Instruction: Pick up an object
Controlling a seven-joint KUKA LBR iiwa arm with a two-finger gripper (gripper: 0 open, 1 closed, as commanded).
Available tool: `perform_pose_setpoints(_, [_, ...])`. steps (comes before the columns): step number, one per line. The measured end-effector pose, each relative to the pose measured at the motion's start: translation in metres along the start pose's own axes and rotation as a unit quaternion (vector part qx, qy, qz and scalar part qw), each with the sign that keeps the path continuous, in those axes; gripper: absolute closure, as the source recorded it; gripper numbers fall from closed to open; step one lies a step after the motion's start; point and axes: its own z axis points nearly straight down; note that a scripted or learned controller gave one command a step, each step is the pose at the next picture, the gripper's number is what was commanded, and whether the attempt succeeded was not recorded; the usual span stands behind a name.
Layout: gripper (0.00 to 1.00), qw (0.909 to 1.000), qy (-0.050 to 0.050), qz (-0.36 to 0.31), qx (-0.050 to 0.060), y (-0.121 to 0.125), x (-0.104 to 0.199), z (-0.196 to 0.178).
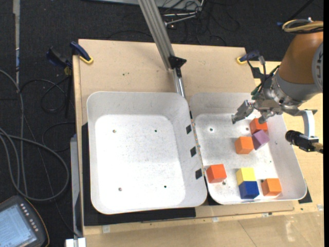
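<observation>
Hovering low in the right bin point(288, 189), gripper point(250, 115) just above an orange block point(257, 124) and purple block point(260, 138), finger state impossible to tell, probably lined up for a grasp, with 5 more blocks scattered nearby.

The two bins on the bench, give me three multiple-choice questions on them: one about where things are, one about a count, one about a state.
1. Where do the blocks lie?
A. left bin
B. right bin
C. on the bench

2. How many blue blocks?
A. one
B. two
C. three

3. The yellow block and the blue block are:
A. touching
B. far apart
C. in different bins

Answers: 1 B, every block sits within the right bin's walls. 2 A, a single blue block shows near the front rim. 3 A, their edges meet with no gap.
</observation>
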Motion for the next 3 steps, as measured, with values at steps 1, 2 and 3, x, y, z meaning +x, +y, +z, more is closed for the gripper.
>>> perform_pose_setpoints(1, [0.0, 1.0, 0.0, 0.0, 0.0, 0.0, 0.0, 0.0])
perform_pose_setpoints(2, [0.0, 1.0, 0.0, -0.001, 0.002, 0.01, 0.001, 0.056])
perform_pose_setpoints(3, [0.0, 1.0, 0.0, 0.001, 0.002, 0.009, 0.002, 0.104])
